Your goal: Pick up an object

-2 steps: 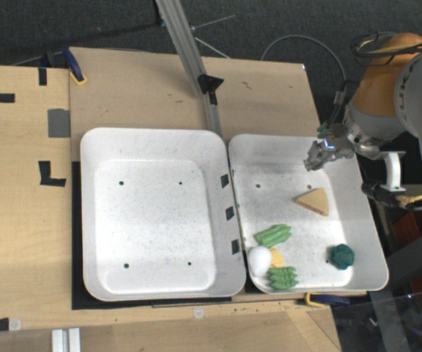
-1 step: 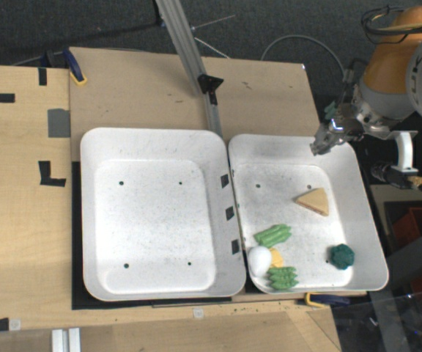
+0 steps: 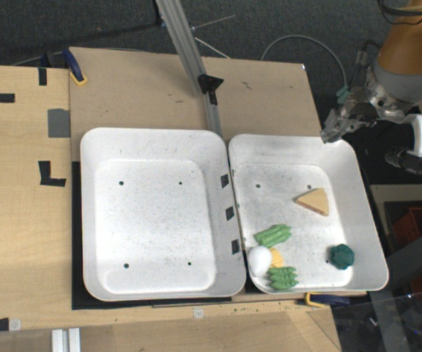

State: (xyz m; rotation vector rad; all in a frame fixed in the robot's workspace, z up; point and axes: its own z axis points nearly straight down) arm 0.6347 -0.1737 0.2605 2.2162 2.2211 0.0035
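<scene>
the gripper (image 3: 333,132) hangs over the far right corner of the right bin (image 3: 357,189), up by the rim, at the end of the grey arm (image 3: 398,57) with its orange band. whether the pincer is wide or narrow i cannot tell — it is small and dark against the bench, and nothing shows between its tips.

everything worth picking lies in the right bin. the tan wedge (image 3: 313,201) sits alone toward the middle, the nearest piece to the gripper. the dark green ball (image 3: 341,255) rests near the bin's near right corner. a cluster crowds the near left corner: a green bumpy piece (image 3: 272,235), a white egg (image 3: 259,259), a small yellow piece (image 3: 276,257) just beside the egg, and another green piece (image 3: 283,276) at the rim. the left bin (image 3: 152,211) adjoins the right bin's left wall.

to do this step well, i judge the wedge the sound target: it stands apart, so the tips can straddle it without nudging neighbours. come straight down, align across its narrow width, and close only once low. the cluster risks a glancing grasp, and the ball may roll.
</scene>
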